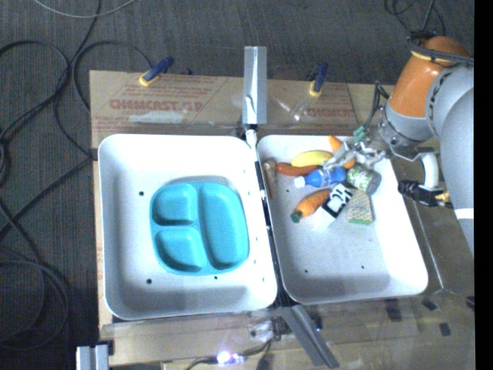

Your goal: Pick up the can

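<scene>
A: Metal, item one: the can (363,179), lying on its side in the upper right part of the right bin (400,280). Greenish body, pale end facing right. You should judge it stiff, smooth and rather slippery; its weight cannot be told from here.

B: Where do you want it gripped?

A: Across the round body, near the middle of its length. You will find the ends a poor hold, and a curved wall rolls away if the fingers close off-centre. It touches its neighbours, so your room is tight.

B: List the neighbours.

A: Right bin, upper half, one heap: yellow banana (312,158); blue bottle (323,177) just left of the can; orange carrot (312,203) below that; black-and-white box (337,201); speckled green sponge (360,209) just under the can. A second orange piece (289,169) lies at the heap's left. The lower half of that bin is bare white.

B: Left bin?

A: Left bin (115,230): one blue divided tray (202,227), three compartments, nothing in them that you can see.

B: And the gripper?

A: Gripper (359,151) sits at the heap's upper right edge, just above the can. Whether the fingers are apart or together, I cannot tell; clutter blurs them. You should not count the can as held.

B: Desk?

A: Brown desk (177,99), two clamps along its far edge.
</scene>
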Robot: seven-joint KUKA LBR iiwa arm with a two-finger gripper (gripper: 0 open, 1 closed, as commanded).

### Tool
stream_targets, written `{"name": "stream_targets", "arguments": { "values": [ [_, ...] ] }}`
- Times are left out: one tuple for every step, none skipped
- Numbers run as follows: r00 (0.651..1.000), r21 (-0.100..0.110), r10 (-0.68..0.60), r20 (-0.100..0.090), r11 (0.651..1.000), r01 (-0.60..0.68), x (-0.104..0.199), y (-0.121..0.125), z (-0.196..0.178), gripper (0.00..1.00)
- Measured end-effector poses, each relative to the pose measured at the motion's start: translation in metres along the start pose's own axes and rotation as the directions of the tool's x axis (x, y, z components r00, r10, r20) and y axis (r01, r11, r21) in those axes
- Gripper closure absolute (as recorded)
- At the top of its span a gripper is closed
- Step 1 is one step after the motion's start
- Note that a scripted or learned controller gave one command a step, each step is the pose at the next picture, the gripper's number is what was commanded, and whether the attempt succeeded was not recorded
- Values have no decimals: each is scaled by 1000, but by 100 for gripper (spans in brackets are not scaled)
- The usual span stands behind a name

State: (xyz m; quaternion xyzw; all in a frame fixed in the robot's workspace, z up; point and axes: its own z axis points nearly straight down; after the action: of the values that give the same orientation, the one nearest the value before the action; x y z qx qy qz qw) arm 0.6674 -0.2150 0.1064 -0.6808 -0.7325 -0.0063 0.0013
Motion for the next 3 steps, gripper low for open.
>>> {"name": "stream_targets", "arguments": {
  "values": [
    [976, -38, 220, 12, 975, -219, 9, -28, -1, 0],
    [962, -29, 274, 3, 961, -274, 8, -32, -3, 0],
    [945, 2, 326, 12, 945, -326, 4, -8, -16, 0]
  ]
}}
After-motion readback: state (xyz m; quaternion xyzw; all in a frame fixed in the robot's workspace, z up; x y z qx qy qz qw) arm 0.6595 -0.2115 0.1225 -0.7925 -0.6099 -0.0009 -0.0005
